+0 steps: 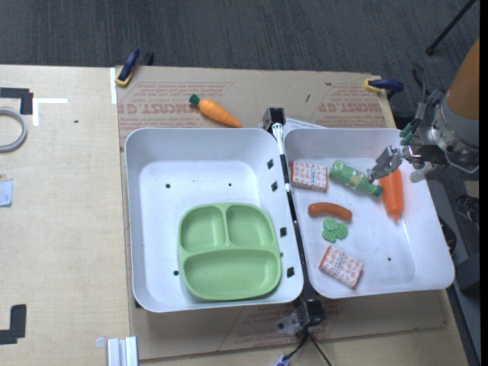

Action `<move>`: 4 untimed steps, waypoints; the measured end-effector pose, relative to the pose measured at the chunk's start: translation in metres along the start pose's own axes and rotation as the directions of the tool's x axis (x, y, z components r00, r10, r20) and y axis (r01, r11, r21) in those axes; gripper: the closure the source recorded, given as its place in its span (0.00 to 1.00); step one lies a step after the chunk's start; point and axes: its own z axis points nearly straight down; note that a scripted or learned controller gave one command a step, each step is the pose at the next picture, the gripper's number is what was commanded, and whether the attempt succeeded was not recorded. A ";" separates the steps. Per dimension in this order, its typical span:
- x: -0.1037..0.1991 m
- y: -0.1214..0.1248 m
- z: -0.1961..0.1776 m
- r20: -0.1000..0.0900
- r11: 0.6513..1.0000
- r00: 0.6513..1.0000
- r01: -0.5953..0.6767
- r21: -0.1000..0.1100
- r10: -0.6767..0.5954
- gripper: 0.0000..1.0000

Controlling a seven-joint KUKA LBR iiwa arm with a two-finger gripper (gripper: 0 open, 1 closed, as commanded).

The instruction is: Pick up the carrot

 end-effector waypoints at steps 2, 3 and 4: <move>0.187 0.000 0.052 0.000 0.998 0.998 0.061 0.002 -0.061 0.00; 0.205 -0.033 0.023 0.000 0.972 0.972 0.236 0.001 -0.236 0.00; 0.175 -0.032 -0.009 0.001 0.985 0.985 0.175 -0.002 -0.175 0.00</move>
